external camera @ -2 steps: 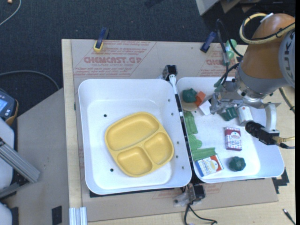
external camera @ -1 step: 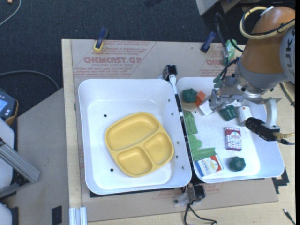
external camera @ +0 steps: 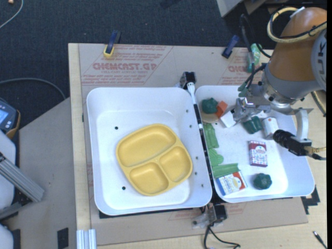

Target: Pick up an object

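- Nearest you, at the bench's front edge, a black clamp (external camera: 218, 213) with trailing wires sits just below where the two bins meet; its details are too small for you to read.
- In the left bin (external camera: 101, 139) you see a yellow divided tray (external camera: 154, 158) with three compartments, lying at a slant in the middle of the floor.
- At the front of the right bin (external camera: 298, 183) lies a small carton (external camera: 231, 182) with a red and blue label, and beside it a dark green lump (external camera: 262, 181); you cannot tell what the lump is.
- A red and white box (external camera: 258, 153) lies flat between the lump and the arm; its print is too blurred to read.
- Along the right bin's left wall you see pale green strips (external camera: 212, 147), overlapping one another, so their count is unclear.
- At the back of that bin a dark green object (external camera: 209, 106) touches a small orange piece (external camera: 222, 108).
- The gripper (external camera: 244, 115) is low over the back of the right bin, near a white block (external camera: 227, 120) and another green item (external camera: 252, 124). The wrist and cabling cover the jaws, so you cannot tell whether they are apart or together, or whether anything is between them.
- The orange-banded arm (external camera: 298, 45) hides the bin's back right corner and is cut off at the frame's right edge.
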Robot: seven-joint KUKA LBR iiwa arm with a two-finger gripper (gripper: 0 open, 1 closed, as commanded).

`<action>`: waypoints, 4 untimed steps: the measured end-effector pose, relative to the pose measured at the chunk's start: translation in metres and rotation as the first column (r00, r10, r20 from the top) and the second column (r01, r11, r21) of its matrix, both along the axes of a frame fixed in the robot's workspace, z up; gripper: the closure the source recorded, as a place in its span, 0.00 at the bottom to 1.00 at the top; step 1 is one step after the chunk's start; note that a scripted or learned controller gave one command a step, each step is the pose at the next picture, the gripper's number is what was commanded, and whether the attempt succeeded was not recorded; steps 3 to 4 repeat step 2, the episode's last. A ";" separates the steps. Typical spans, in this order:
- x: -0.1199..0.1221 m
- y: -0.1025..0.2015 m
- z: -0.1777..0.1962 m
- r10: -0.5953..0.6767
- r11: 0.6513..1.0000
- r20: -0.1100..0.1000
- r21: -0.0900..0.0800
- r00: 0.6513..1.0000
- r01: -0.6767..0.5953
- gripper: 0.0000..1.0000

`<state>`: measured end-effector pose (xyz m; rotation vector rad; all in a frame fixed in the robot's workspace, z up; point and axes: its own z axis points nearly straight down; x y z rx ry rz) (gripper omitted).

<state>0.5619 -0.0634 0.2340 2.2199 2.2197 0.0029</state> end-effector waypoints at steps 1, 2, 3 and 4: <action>-0.001 0.008 -0.004 0.001 1.000 -0.004 0.001 1.000 -0.001 1.00; -0.008 0.004 -0.019 -0.001 1.000 -0.007 0.001 1.000 0.001 1.00; -0.008 0.004 -0.019 -0.001 1.000 -0.007 0.001 1.000 0.001 1.00; -0.008 0.004 -0.019 -0.001 1.000 -0.007 0.001 1.000 0.001 1.00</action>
